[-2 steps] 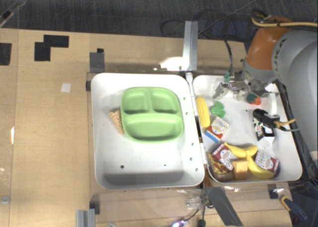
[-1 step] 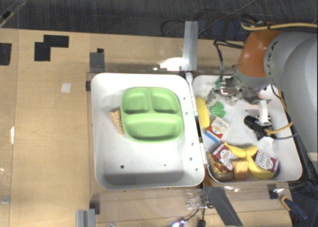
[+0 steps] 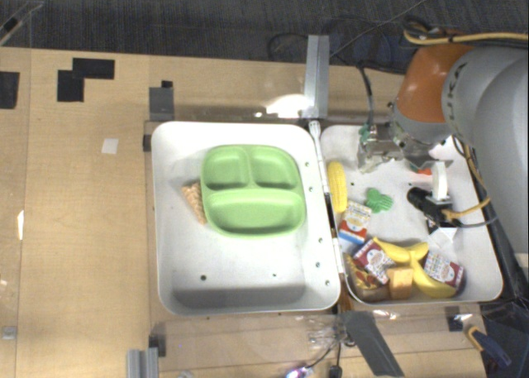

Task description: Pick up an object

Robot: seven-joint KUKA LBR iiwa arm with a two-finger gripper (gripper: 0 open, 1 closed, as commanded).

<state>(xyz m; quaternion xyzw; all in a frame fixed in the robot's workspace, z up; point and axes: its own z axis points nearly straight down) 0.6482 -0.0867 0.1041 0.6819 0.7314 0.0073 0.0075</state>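
Observation:
My gripper (image 3: 370, 155) hangs over the far left part of the right bin (image 3: 395, 221), above bare white floor. Nothing shows between its metal tips. Just in front of it lie a yellow corn cob (image 3: 336, 187) along the bin's left wall and a small green toy (image 3: 379, 199). Nearer the front edge sit a small white carton (image 3: 357, 217), a red snack packet (image 3: 374, 260), a banana (image 3: 411, 251), an orange block (image 3: 402, 281) and another red packet (image 3: 443, 268).
The left bin (image 3: 231, 277) holds a green divided plate (image 3: 251, 189) with a tan waffle-like piece (image 3: 194, 201) tucked at its left edge. A metal post (image 3: 317, 70) stands behind the divider between the bins.

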